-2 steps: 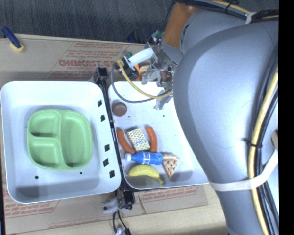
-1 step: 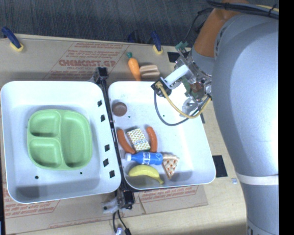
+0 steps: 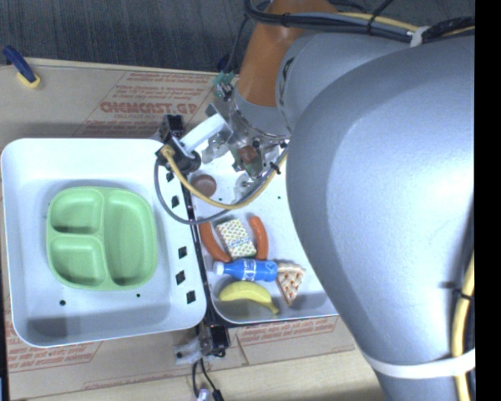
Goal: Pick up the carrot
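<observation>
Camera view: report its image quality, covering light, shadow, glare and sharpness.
Camera view: even, soft light; the white bins look bright but not blown out; a shadow lies inside the left bin below the green plate; the arm looms large and slightly soft; the carrot and banana are small, low in detail.

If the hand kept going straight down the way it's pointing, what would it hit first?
Probably the bin floor beside the brown ball, well short of the carrot; depth is hard to judge with the hand hidden among its fittings.
</observation>
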Robot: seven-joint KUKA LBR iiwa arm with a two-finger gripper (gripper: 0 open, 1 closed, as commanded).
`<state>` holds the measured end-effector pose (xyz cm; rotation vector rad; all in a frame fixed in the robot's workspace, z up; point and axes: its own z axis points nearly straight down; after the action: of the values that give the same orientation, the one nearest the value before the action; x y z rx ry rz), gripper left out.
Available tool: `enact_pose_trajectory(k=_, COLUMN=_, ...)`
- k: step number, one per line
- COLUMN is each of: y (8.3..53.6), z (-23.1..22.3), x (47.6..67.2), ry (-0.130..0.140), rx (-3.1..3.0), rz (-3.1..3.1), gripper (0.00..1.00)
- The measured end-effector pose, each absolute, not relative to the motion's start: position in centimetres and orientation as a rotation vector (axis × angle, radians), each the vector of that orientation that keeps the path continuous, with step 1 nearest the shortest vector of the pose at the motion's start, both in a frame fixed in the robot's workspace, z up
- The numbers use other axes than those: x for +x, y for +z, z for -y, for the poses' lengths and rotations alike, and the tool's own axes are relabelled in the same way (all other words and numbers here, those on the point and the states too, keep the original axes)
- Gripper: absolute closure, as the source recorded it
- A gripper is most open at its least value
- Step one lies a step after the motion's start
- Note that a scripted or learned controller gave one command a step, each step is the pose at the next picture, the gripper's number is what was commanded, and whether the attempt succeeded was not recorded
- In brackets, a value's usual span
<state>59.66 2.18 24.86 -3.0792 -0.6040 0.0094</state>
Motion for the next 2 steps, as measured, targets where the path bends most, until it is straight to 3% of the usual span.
enact_pose_trajectory(k=1, y=19.1, z=-7.5, x=59.4, ry=0.011, rx=-3.093, rz=0.541, gripper=0.00)
enact_pose_trajectory(k=2, y=9.3, z=-10.6, x=53.2, ry=0.012, rx=-3.114, rz=0.389, gripper=0.00)
